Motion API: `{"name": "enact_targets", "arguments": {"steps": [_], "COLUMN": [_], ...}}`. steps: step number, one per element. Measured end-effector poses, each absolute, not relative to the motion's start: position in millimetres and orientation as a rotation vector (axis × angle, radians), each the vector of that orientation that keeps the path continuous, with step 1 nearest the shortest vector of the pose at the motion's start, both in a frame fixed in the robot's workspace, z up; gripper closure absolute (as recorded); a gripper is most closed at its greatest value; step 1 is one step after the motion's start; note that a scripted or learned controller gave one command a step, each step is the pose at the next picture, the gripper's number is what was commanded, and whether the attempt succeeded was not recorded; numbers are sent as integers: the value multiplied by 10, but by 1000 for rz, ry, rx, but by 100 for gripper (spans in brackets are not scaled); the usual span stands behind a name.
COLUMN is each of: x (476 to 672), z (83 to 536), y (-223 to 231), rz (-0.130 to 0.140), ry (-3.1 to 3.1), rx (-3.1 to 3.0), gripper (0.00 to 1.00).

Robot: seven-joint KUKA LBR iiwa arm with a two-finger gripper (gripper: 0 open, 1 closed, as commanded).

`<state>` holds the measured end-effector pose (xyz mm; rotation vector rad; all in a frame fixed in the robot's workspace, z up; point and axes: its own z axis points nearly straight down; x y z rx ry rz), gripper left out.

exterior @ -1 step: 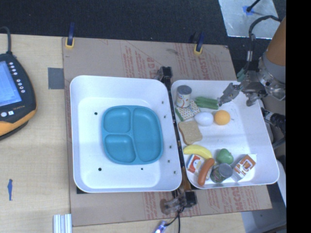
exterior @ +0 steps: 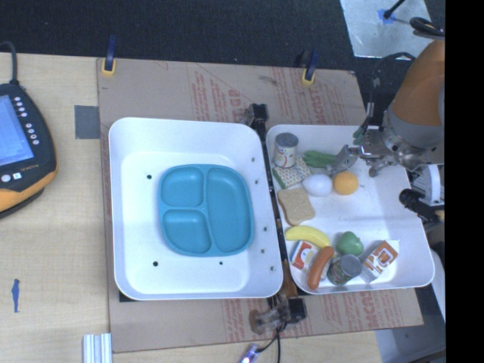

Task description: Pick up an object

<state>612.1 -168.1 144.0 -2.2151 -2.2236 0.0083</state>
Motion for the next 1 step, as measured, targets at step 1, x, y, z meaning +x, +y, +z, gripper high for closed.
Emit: {"name": "enact_targets", "arguments": {"steps": [1], "x": [6073], "z": [988], "y": [-1620], "rz": [7], "ry": [-2223], "rx": [-2216], "gripper": [0]}}
